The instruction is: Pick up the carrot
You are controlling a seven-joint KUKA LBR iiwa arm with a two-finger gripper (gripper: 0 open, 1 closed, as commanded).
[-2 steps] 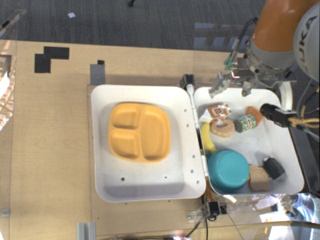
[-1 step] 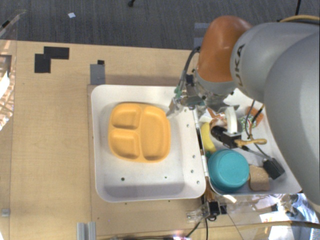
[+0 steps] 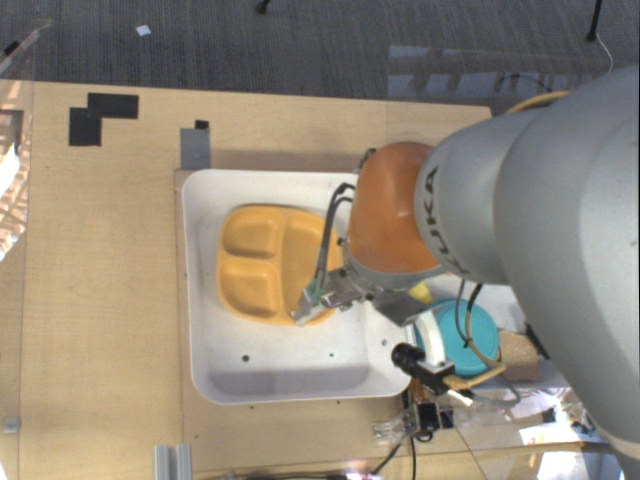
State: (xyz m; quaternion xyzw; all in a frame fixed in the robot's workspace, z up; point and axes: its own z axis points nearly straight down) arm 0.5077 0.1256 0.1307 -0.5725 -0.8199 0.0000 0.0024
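right, i see the gripper point(image 3: 305, 306) low in the left bin point(image 3: 205, 298) at the lower right edge of the yellow tray point(image 3: 262, 258), though i can't make out any carrot among what's visible.

Bin: white bin point(image 3: 215, 368) on the wooden bench point(image 3: 90, 298).
Tray: yellow divided tray point(image 3: 262, 258) lying inside the bin, toward its left.
Teal thing: round teal object point(image 3: 480, 333) to the bin's right, partly hidden.
Marks: black patches point(image 3: 100, 116) on the bench's far left.
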